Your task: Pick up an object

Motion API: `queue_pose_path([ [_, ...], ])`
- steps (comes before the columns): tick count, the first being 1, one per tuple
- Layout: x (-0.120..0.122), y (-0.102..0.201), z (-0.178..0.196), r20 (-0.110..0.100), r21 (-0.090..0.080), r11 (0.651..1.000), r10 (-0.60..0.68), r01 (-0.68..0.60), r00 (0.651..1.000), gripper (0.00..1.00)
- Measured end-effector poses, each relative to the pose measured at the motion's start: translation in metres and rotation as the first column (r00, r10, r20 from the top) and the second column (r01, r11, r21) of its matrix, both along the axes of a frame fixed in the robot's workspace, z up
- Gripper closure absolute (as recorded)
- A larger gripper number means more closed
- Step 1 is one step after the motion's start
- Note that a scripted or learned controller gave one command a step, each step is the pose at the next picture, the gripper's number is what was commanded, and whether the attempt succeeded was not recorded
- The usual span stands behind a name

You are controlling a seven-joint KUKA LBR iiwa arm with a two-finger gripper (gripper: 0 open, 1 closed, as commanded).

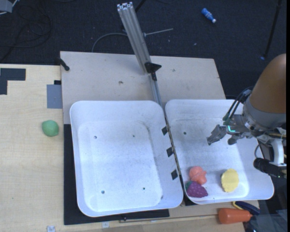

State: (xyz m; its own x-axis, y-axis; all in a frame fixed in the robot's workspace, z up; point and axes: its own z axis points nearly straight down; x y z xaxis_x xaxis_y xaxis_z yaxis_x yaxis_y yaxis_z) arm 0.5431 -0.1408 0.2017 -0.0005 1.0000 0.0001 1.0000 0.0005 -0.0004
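Three small objects lie near the front of the right bin [198, 111]: an orange-pink lump [197, 174], a purple grape-like cluster [197, 190] just in front of it, and a yellow piece [230, 180] to their right. My gripper [222, 137] hovers over the middle of the right bin, behind and above these objects, with its fingers spread open and nothing between them. The arm comes in from the right edge.
The left bin [87, 111] sits beside the right one. A green ball [50, 128] rests on the wooden bench to the left. An orange object [234, 215] lies off the bin's front right corner. A metal rail [137, 37] slants across the back.
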Motion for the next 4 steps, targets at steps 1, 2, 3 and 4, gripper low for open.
queue_pose_path([
  [1,0.000,0.000,0.000,0.000,0.000,1.000,0.000,0.000,1.000,0.00],
  [2,0.007,0.002,-0.058,-0.005,0.001,1.000,0.000,0.000,1.000,0.00],
  [3,0.007,0.003,-0.110,-0.001,0.000,1.000,0.000,0.000,1.000,0.00],
  [4,0.008,0.001,-0.097,0.001,0.000,1.000,-0.003,0.003,1.000,1.00],
])
